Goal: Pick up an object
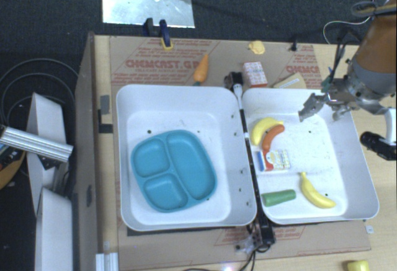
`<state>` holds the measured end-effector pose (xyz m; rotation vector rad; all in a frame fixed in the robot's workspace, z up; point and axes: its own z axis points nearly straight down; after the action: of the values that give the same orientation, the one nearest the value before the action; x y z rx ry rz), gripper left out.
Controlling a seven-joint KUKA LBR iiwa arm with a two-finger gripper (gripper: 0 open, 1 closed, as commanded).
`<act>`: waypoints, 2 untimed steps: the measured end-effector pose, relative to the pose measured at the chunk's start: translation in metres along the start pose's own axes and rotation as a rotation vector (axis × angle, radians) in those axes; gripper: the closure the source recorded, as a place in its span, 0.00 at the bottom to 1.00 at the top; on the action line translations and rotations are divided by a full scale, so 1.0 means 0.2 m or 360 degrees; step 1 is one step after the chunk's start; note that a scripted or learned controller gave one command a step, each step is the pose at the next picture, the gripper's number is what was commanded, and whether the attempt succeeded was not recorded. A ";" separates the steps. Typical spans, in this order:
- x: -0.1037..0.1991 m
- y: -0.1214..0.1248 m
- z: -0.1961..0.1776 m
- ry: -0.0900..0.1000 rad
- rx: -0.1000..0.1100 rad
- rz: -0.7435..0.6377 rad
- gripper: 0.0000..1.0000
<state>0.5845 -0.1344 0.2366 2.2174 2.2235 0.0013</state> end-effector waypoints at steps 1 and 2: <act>0.25 0.07 0.37 0.0005 0.0007 -0.0009 0.00; 0.15 0.28 0.71 0.0007 -0.0012 -0.0002 0.00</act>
<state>0.6397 -0.1038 0.0941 2.2147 2.2230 0.0139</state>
